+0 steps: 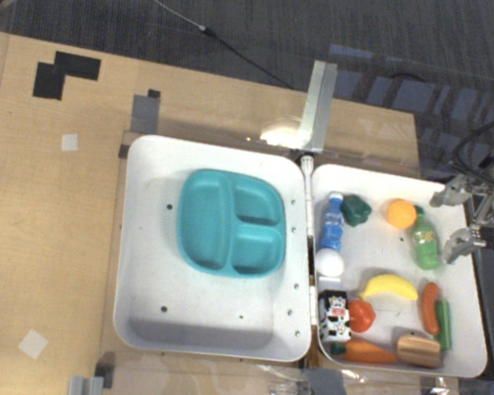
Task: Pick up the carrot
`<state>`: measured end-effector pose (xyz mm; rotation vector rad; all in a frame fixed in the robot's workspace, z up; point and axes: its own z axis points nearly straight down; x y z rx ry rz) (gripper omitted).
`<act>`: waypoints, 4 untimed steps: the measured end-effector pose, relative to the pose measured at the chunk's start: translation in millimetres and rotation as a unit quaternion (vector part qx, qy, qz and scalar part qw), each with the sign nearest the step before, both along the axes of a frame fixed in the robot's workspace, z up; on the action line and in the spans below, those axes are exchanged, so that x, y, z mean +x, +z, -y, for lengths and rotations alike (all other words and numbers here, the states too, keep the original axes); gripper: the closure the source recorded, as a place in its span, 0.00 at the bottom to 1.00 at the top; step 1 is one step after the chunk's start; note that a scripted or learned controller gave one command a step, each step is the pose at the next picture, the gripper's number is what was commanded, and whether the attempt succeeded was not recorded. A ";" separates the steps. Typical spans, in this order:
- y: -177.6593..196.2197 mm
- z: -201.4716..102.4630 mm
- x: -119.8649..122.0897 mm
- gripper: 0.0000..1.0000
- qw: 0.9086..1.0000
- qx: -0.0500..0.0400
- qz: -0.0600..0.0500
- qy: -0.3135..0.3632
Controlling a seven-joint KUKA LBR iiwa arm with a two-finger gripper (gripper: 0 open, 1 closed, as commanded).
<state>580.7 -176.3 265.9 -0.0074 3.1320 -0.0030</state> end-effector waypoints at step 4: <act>52.7 30.4 91.3 1.00 0.986 -0.006 0.008 0.166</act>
